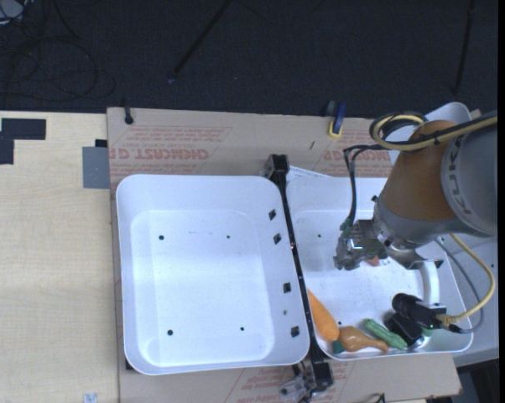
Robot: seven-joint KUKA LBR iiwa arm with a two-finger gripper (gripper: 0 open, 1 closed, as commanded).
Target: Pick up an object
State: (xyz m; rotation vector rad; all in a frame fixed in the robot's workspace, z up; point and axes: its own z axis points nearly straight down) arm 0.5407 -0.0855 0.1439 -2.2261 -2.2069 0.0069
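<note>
My gripper (350, 255) hangs low over the middle of the right bin (320, 193), pointing down toward its floor. Along that bin's front edge lie an orange carrot-shaped object (322, 316), a tan rounded object (354, 337) and a green elongated object (385, 334). They rest close together, the carrot shape leaning against the bin's left wall. The gripper is behind these objects and apart from them, with nothing visibly held.
The left bin (135, 225) sits beside the right one, separated by a black divider rail (289, 250). Both rest on a cardboard sheet (194, 141). A wooden bench top (43, 267) extends to the left. My arm's grey and orange body (437, 183) covers the right bin's far right side.
</note>
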